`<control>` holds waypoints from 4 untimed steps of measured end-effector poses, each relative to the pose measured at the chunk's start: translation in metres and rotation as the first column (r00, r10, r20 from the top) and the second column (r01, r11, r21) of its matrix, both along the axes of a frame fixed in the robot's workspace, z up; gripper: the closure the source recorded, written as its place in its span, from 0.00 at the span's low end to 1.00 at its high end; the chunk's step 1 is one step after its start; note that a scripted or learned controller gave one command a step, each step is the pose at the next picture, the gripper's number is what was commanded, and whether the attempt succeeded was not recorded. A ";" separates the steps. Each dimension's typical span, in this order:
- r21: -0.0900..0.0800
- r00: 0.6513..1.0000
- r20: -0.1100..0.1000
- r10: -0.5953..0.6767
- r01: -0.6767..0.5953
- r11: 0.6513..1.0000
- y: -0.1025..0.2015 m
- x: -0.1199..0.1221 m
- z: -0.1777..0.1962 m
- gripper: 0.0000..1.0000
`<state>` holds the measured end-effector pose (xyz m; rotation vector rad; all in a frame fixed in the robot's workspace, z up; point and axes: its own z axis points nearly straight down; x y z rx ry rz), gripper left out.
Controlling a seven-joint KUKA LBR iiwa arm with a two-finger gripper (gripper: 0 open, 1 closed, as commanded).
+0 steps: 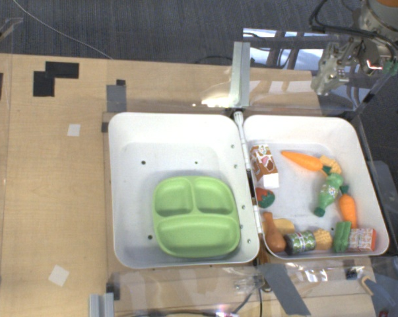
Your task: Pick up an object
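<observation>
My gripper (336, 71) hangs at the top right, above and behind the back rim of the right bin (357, 134), open with nothing between its fingers. Toy food lies in that bin: a small carton (265, 166) by the left wall, a long carrot (303, 160), a green bottle (327, 193), a short orange carrot (347, 209) and a corn piece (330, 165). Along the front wall are a brown sausage (272, 232), a dark can (301, 242), a green vegetable (342, 236) and a red box (362, 238). All of it lies well below and in front of the gripper.
The left bin (129, 144) holds a green divided plate (195, 216) toward its front right. A metal divider post (241, 71) stands behind the seam between the bins. Wooden bench (47, 197) stretches to the left, with black markers (53, 78) at the back.
</observation>
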<state>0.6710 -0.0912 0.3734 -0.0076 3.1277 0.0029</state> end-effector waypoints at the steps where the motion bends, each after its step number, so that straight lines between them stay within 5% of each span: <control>1: -0.002 1.000 0.004 0.005 -0.005 1.000 0.013 -0.001 0.058 1.00; 2: -0.005 0.987 -0.004 0.161 -0.161 0.987 -0.035 -0.001 0.013 1.00; 3: -0.008 0.986 0.011 0.164 -0.164 0.986 -0.033 0.001 0.029 1.00; 4: -0.005 0.968 -0.009 0.252 -0.252 0.968 -0.115 -0.002 -0.032 1.00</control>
